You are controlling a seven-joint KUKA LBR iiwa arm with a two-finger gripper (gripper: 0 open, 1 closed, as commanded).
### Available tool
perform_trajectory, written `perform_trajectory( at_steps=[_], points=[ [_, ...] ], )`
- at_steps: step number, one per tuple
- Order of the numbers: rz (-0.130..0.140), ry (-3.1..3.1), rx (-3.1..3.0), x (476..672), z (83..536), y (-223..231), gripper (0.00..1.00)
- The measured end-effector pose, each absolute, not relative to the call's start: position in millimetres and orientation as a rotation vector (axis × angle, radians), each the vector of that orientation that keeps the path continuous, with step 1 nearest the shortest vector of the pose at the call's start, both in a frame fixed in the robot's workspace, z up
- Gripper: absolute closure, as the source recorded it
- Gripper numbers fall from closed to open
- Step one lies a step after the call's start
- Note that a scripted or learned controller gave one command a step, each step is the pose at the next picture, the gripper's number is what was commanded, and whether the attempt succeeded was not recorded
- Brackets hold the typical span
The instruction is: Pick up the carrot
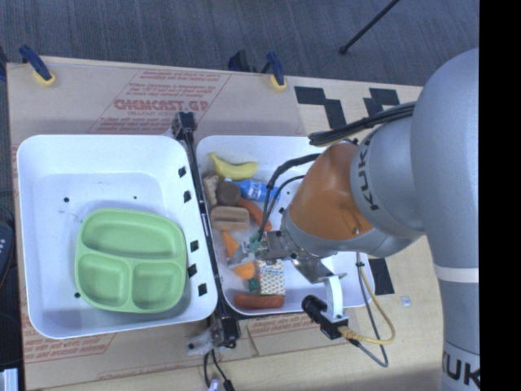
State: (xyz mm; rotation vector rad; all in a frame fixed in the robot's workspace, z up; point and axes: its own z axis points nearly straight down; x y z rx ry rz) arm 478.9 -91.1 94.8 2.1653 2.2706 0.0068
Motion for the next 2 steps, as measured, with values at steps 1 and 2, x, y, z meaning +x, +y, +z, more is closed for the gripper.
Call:
perform_trajectory(
  at_steps=[1,2],
  points=[
    [0.007,2.276,2.159,479.9,106,-92,1.00],
    [-0.003,2.015,2.414,476.4,191,-50,1.00]
  ],
)
